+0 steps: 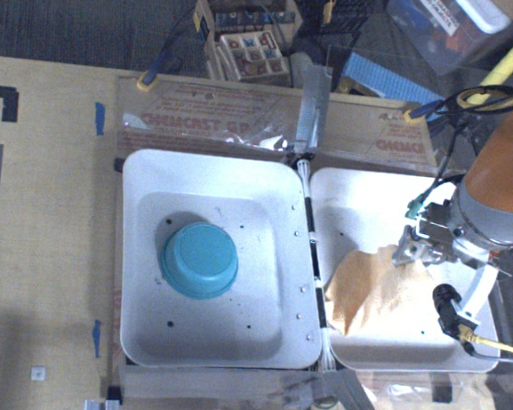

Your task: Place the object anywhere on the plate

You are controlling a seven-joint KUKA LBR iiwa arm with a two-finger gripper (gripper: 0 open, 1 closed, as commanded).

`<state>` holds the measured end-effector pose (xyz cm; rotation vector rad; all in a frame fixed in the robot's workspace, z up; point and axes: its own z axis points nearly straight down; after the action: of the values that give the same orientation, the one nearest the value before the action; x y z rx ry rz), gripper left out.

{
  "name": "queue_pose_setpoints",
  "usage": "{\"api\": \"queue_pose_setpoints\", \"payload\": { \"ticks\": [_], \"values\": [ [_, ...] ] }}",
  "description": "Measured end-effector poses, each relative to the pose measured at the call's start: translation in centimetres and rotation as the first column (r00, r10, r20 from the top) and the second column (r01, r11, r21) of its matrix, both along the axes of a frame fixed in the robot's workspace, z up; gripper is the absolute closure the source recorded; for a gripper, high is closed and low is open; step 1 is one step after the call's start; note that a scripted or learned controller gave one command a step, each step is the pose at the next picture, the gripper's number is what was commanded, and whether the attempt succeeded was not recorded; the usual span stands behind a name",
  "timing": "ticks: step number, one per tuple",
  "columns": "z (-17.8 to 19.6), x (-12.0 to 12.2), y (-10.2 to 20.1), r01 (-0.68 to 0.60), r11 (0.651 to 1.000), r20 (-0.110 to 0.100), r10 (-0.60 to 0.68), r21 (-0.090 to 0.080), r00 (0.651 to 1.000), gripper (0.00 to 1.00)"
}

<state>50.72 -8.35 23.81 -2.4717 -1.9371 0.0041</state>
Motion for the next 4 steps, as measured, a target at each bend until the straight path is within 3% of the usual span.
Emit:
{"api": "queue_pose_setpoints", "payload": {
  "ticks": [1, 2, 3, 4],
  "values": [
    [-1.4, 0.0, 0.2, -0.004, 1.000, -0.002, 0.004, 0.001, 1.000, 1.00],
    [-1.6, -1.2, 4.6, -0.391, 0.921, 0.000, 0.391, 0.003, 0.921, 1.00],
    [-1.3, -2.3, 9.7, -0.716, 0.698, 0.002, 0.716, 0.003, 0.698, 1.00],
    [-0.8, -1.1, 15.0, -0.930, 0.368, 0.005, 0.930, -0.003, 0.368, 1.00]
  ]
}}
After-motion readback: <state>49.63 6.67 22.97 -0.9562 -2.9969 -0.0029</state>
